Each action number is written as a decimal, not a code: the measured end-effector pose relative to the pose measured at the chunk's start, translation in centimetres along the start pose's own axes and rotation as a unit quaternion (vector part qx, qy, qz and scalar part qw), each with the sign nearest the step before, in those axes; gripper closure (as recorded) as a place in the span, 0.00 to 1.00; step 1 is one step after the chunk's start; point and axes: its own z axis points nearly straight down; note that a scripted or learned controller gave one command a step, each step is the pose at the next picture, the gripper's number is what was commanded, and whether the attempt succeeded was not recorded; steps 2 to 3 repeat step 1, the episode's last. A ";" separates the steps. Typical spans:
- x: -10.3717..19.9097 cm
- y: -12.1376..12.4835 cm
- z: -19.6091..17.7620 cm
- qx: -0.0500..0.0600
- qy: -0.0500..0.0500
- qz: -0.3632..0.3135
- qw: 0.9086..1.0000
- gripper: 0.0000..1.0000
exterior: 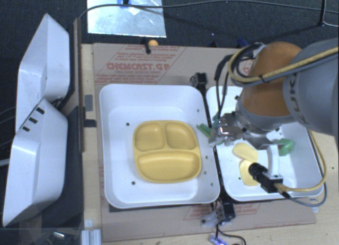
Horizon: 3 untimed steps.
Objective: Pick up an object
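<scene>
A yellow divided tray (167,150) lies in the left bin (122,101). The arm reaches over the right bin (310,183), and my gripper (221,131) hangs low at that bin's left wall, near the divide between the two bins. A small green object (204,130) lies just left of the gripper at the bin edge. Two yellow pieces (245,151) (247,174) lie on the right bin's floor below the gripper, and a green object (286,146) shows to the right under the arm. The arm hides much of the right bin.
Cables loop around the orange wrist (267,88) and along the right bin's front. A black connector (263,178) juts over the right bin. White casings (39,122) stand far left. A metal plate (126,5) lies behind the bench.
</scene>
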 end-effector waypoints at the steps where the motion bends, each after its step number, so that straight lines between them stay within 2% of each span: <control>1: 5.3 1.2 1.0 0.001 0.000 0.000 1.000 1.00; 3: 5.3 1.2 1.0 0.001 0.000 0.000 1.000 1.00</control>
